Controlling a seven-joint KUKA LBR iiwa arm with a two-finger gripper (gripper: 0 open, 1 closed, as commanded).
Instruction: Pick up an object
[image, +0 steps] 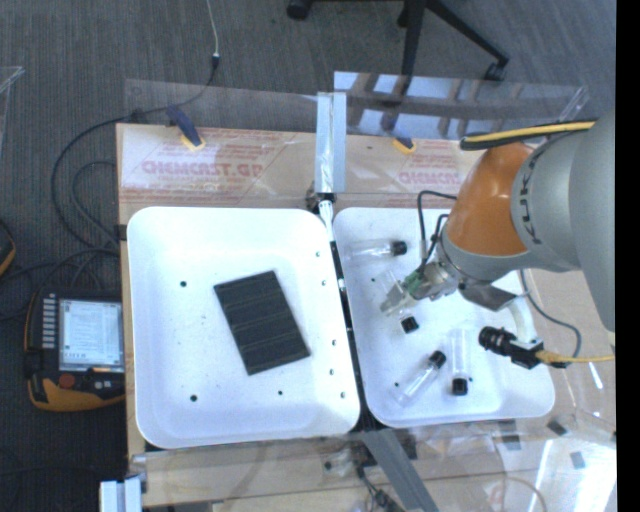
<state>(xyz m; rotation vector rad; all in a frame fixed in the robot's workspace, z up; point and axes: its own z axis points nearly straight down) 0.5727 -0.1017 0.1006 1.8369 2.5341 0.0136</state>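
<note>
Entry, single arm: the arm is reaching in from the right, and the pincer (408, 290) is hanging low over the right bin (520, 400), left of the bin's centre. Aperture: I cannot tell, because the wrist is blocking the view and glare is washing out the tip.

Probable target: a clear vial (392, 298) is lying on its side right at the pincer tip. It is possibly touching the tip, but contact is not resolving at this slant, so I am not logging a grasp.

Other items in the right bin:
- A loose black cap (408, 324) is sitting just beside the target.
- A capped vial (383, 248) is lying near the back wall.
- Two more vials (420, 373) (458, 357) are lying near the front.

A dark ribbed slab (262, 321) is lying flat in the left bin (170, 380), well apart.

Risks I am judging from here:
- The vial is smooth and round, so an off-centre closure is likely to roll it away or squirt it out.
- Descending too far is risking a strike on the bin floor.
- The loose cap is sitting close enough to get nudged or pinched instead.
</note>
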